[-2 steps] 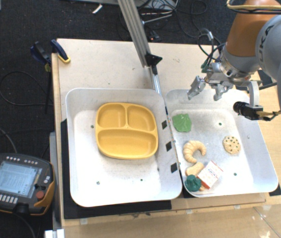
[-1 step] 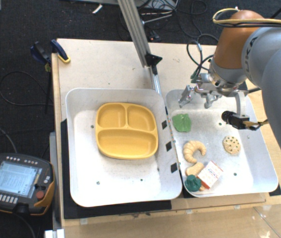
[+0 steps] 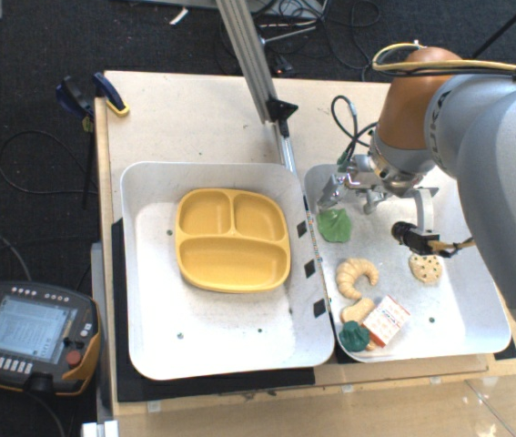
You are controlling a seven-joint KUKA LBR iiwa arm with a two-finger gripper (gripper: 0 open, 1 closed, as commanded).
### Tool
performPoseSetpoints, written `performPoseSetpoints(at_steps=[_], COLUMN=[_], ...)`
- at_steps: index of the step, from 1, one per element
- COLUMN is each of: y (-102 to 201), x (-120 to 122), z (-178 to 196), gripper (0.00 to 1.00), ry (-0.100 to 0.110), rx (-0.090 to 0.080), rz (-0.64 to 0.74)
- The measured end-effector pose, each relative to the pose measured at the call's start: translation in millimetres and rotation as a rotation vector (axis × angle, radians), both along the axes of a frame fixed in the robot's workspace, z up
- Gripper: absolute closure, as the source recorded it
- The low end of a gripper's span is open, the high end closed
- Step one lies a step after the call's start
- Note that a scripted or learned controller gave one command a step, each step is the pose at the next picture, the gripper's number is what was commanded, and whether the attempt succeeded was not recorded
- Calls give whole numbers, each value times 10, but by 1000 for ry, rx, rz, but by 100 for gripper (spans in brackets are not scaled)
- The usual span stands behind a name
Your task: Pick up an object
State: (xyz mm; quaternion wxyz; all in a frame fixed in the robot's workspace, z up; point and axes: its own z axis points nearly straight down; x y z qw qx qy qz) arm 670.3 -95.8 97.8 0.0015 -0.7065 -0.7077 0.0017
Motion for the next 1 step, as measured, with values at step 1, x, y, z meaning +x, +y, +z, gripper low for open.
performPoseSetpoints(at_steps=[1], y=[0], x=[20], z=[144], gripper=[100], ry=[-7], rx=[-1], rz=[0])
